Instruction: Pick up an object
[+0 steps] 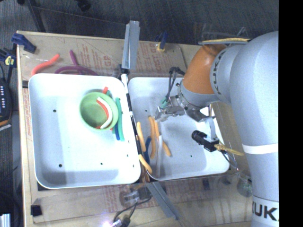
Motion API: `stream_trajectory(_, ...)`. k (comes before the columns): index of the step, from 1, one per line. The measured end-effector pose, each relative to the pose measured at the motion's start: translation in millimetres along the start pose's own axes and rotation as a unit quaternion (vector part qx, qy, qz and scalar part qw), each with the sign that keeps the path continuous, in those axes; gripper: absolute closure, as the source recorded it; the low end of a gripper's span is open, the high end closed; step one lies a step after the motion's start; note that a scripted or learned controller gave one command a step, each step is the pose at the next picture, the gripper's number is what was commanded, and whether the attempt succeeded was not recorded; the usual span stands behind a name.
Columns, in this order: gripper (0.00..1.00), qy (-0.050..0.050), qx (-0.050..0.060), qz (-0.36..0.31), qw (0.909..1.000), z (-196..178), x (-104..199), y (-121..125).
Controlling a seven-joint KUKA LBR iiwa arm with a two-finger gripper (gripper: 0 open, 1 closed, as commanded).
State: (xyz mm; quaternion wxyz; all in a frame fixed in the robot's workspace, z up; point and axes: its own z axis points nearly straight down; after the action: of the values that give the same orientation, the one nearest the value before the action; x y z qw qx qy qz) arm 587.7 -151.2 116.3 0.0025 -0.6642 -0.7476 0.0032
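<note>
Down in the right bin (pixel 215 161), a loose cluster of orange sticks (pixel 152 132) lies against the wall it shares with the left bin (pixel 47 141). One long stick runs along that wall, two more lie just beside it nearer the bin's middle, and a short one (pixel 166 149) sits a little further in. A blue stick (pixel 148 148) lies among them, touching or nearly touching the orange ones.

Just above the upper end of the cluster hangs the end effector (pixel 163 112), low over the right bin's floor near its back half. Whether it is spread or pressed together cannot be told from this angle, and nothing shows between its tips. The grey arm with its orange band (pixel 203 70) reaches over the right bin's far corner. A small black part (pixel 201 138) juts over the bin floor on the side away from the sticks.

Across the shared wall, the left bin carries a green bowl (pixel 97 110) with a white curved piece and red trim in it, and green and blue sticks leaning at its edge. Both bins rest on the wooden counter (pixel 85 200).
</note>
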Motion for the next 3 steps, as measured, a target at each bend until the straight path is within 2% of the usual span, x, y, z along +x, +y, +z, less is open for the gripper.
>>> stream_trajectory(1,0.0,0.0,0.0,0.0,1.0,0,0,0)
stream_trajectory(2,0.0,-0.002,-0.003,0.006,1.0,24,35,-31)
stream_trajectory(3,1.0,-0.003,-0.003,0.004,1.0,14,33,-31)
